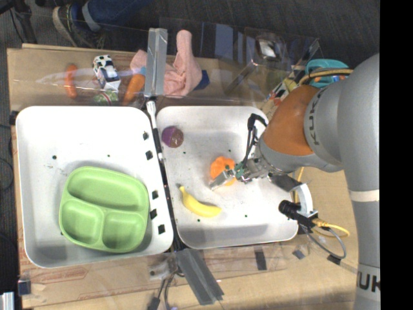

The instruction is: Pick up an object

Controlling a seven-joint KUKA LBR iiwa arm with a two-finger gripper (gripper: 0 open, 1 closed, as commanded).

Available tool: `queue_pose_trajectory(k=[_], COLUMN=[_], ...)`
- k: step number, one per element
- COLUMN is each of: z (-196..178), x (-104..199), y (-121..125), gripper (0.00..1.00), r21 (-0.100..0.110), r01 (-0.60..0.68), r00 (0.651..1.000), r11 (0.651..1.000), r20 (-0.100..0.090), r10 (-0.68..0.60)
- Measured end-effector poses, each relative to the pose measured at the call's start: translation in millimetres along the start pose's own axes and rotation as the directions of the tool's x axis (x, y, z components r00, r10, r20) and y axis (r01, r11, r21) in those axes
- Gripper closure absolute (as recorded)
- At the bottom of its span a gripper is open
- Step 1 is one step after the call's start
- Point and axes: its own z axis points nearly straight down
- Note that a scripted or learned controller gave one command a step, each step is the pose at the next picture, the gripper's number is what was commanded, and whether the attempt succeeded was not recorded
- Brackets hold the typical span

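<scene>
The right bin (271,225) holds three small items: an orange object (220,166) near its middle, a yellow banana (198,204) toward the front left, and a round purple fruit (171,136) at the back left corner. My gripper (223,178) reaches in from the right and sits low in the bin, right against the orange object's near side. The grey arm with its orange band (293,131) rises behind it and hides the bin's right wall. Whether the gripper grips the orange object is hidden by the wrist.
A green divided plate (103,206) lies in the left bin (39,134). Behind the bins lie a pink cloth (179,66), small toys (105,72) and clear plastic sheets. A cable and connector (303,215) hang off the arm at the right bin's front right corner.
</scene>
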Motion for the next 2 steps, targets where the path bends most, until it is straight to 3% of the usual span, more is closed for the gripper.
queue_pose_trajectory(k=[1, 2], z=[-12, 0], x=[30, 13], y=[127, 18], gripper=[0.00, 0.00], r21=[-0.004, 0.000], r01=[-0.063, 0.003], r00=[0.998, 1.000], r11=[0.998, 1.000], r20=[0.002, 0.000], r10=[0.063, -0.003])
